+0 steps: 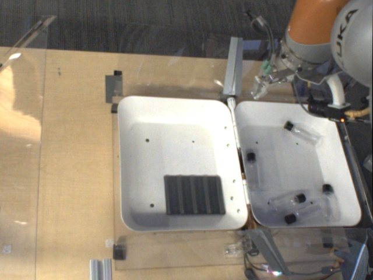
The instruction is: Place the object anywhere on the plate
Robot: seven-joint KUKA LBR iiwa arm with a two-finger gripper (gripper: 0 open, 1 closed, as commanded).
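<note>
Currently, step: pre-grasp; nothing picked yet, by my reading.
Gripper (260, 86): at the 12 o'clock edge of the right bin (349, 217), over its rim corner; fingers look slightly spread with nothing between them, though they are small and hard to read.
Arm (326, 16): comes in from 1 o'clock, orange band uppermost.
Objects: 4 or 5 clear vials with black caps lie in the right bin: 1 vial (300, 132) at 1 o'clock, nearest the gripper; 1 at 9 o'clock by the wall; the rest clustered at 6 o'clock.
Plate (194, 195): dark ribbed slab at 6 o'clock in the left bin (131, 156), bare.
Next move: likely descend onto 1 vial, close, lift, carry toward 8 o'clock to the plate.
Risk: vials may roll or slip.
</note>
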